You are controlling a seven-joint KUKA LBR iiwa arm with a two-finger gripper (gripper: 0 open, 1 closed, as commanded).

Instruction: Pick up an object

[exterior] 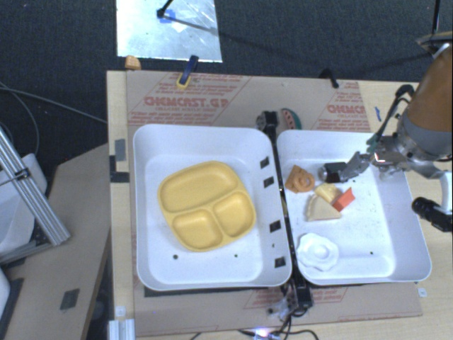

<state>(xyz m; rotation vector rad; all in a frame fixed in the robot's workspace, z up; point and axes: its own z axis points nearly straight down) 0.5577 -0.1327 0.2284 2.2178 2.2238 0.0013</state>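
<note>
In the right bin point(396, 257) lie several food toys: a brown pastry-like piece point(299, 180), a pale yellow wedge point(323, 203) with an orange-red piece point(344, 200) against its right side, and a white fried-egg shape point(316, 251) near the front. My gripper point(333, 171) reaches in from the right and hangs low over the bin's back part, just right of the brown piece and above the yellow wedge. Nothing shows between its dark fingertips.
The left bin point(148, 190) bears a yellow divided tray point(206, 205). Black clips point(270, 183) line the wall between the bins. Behind the bins lie a cardboard sheet point(233, 98), a shiny metal plate point(168, 18) and a small blue-yellow tool point(187, 71).
</note>
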